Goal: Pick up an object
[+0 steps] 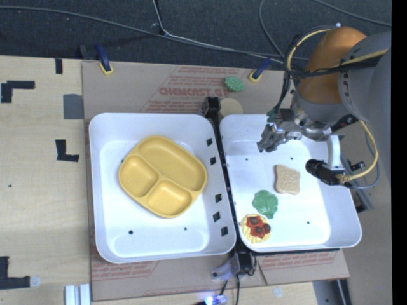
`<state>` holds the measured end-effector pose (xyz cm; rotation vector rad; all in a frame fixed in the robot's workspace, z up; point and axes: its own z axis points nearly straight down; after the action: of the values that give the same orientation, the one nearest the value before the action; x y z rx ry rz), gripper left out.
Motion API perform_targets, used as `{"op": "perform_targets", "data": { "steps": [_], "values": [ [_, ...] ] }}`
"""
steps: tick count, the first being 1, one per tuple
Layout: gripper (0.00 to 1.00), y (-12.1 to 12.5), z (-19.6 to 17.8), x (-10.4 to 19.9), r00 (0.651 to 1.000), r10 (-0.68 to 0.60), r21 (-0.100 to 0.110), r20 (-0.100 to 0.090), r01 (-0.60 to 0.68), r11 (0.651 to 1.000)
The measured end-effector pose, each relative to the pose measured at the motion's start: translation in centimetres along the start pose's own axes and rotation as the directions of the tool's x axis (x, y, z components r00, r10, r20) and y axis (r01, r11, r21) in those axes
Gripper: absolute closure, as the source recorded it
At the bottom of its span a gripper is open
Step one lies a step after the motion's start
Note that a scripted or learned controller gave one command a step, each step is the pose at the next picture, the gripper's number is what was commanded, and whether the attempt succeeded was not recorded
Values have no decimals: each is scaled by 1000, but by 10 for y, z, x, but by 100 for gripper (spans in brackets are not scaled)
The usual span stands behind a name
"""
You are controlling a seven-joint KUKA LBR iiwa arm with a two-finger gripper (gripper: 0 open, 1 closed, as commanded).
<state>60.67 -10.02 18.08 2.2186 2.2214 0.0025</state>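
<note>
The end effector [269, 138] hangs over the far part of the right bin [337, 234], near the divider between the two bins. It is dark and small from this angle, and the wrist above covers much of it, so whether its fingers are spread or closed cannot be told; nothing can be seen between them. The arm [337, 68] enters from the desk's right edge, its orange band prominent, and its bulk hides the right bin's far right corner. A black fitting with cables [324, 170] overlaps that bin's right wall.

Three things lie on the right bin's floor, all apart from the end effector. A tan slice of toy bread [287, 180] sits near the middle, toward the right wall. A green leafy toy [265, 203] lies nearer the front edge, and just in front of it, close to the front left corner, a small round pizza-like toy [256, 227] with red and yellow markings.

The left bin [108, 234] carries a yellow divided tray [163, 175] with three compartments, set at a slant near its centre. Beyond the bins, toward the desk's far edge, a small green object [234, 83] rests on the cardboard sheet [178, 91]; its shape is too small to make out.
</note>
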Motion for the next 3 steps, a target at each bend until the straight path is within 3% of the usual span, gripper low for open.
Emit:
{"op": "perform_targets", "data": {
  "steps": [1, 2, 3],
  "values": [
    [100, -4, -44, -3, 1000, 0, -1, 0, 0, 1000],
    [100, -13, -48, 48, 1000, -4, 4, -2, 4, 1000],
    [100, -42, -46, 91, 1000, -3, 6, -1, 3, 1000]
  ]
}}
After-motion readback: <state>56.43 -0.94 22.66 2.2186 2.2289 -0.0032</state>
